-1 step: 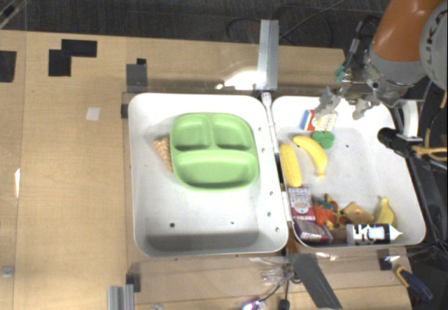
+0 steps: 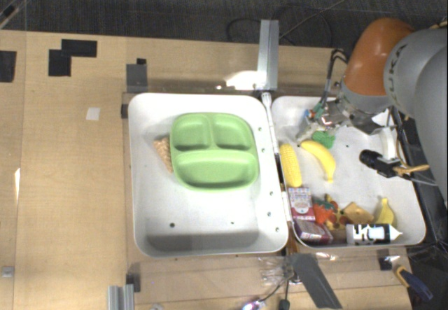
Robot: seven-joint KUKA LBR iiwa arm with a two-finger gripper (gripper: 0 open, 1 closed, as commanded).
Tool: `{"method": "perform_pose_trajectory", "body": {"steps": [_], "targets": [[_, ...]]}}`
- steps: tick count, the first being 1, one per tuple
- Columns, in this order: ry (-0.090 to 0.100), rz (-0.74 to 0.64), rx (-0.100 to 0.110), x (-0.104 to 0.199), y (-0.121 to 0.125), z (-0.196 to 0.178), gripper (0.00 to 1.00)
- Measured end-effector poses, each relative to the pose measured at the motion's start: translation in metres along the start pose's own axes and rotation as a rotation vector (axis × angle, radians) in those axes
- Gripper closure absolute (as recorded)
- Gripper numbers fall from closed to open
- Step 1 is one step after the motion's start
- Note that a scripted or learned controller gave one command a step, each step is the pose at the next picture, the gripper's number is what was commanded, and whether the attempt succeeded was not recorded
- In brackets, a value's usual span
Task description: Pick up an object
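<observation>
Now your gripper (image 2: 323, 118) hangs near the right bin's (image 2: 413, 228) far edge (grip state I cannot tell); centre over the banana (image 2: 318, 158), clear of the corn (image 2: 290, 165).

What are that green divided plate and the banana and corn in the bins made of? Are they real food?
The green divided plate looks like moulded plastic: even colour, soft matte sheen, rounded compartments. The banana and corn seem to be plastic toys, judging by their flat, uniform yellow, though the view is too coarse to be sure. The bins look like smooth white plastic.
</observation>
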State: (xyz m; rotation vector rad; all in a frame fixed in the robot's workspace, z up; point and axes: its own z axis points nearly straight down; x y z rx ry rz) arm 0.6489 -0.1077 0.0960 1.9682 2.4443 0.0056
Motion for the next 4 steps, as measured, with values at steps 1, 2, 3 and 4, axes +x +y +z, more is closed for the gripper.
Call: {"method": "perform_pose_trajectory", "body": {"steps": [1,2,3,4], "targets": [[-0.007,-0.099,-0.015,0.001,-0.039,0.004,0.0],[-0.011,-0.098,-0.022,0.0,-0.036,-0.006,1.0],[-0.006,-0.082,-0.014,-0.014,-0.005,0.002,1.0],[0.0,0.236,0.002,0.035,0.03,-0.088,1.0]]}}
